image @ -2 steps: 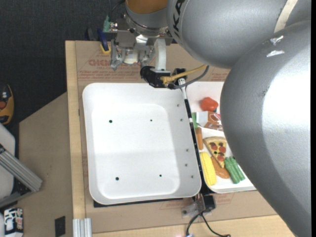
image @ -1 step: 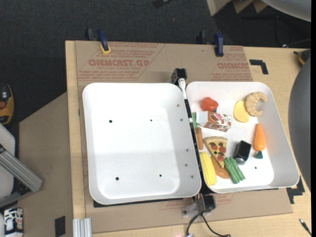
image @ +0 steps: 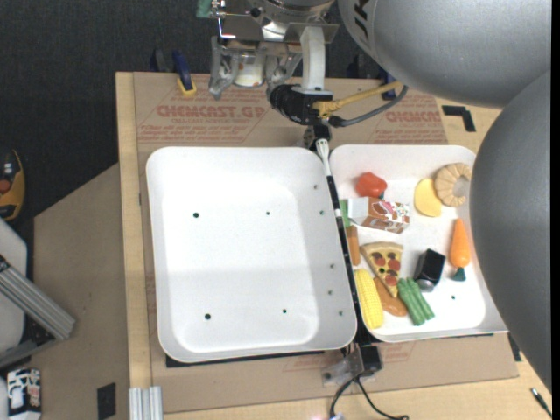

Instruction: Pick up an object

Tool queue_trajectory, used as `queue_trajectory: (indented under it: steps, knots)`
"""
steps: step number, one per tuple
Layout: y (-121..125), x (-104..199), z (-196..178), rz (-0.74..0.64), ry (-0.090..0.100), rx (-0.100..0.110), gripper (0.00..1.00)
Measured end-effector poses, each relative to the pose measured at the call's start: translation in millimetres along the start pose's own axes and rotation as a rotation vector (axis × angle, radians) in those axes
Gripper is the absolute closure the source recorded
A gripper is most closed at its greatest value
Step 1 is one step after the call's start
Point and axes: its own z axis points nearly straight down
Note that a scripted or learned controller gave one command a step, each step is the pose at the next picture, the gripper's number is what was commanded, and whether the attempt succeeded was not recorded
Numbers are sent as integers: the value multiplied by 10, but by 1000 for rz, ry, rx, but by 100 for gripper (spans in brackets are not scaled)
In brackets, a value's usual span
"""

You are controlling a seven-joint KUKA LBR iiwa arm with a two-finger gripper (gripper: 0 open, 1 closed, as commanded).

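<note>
The gripper (image: 236, 68) hung past the bins' far edge; whether its claw gaped, I couldn't tell. Toys filled the right bin (image: 472, 326): tomato (image: 371, 184), carrot (image: 459, 241), corn (image: 369, 297).

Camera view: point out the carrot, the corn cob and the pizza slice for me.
carrot (image: 459, 242), camera view, middle of its orange body
corn cob (image: 371, 297), camera view, middle of the yellow cob
pizza slice (image: 384, 259), camera view, centre of its topped face
</note>
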Motion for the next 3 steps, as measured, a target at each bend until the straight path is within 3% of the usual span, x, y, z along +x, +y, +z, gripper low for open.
queue_trajectory:
  steps: [1, 2, 3]
  knots:
    - [179, 1, -1169, -4, 9, -31, 100]
    - [-4, 1, 300, 0, 0, 0, 100]
    - [225, -2, -1272, -4, 10, -36, 100]
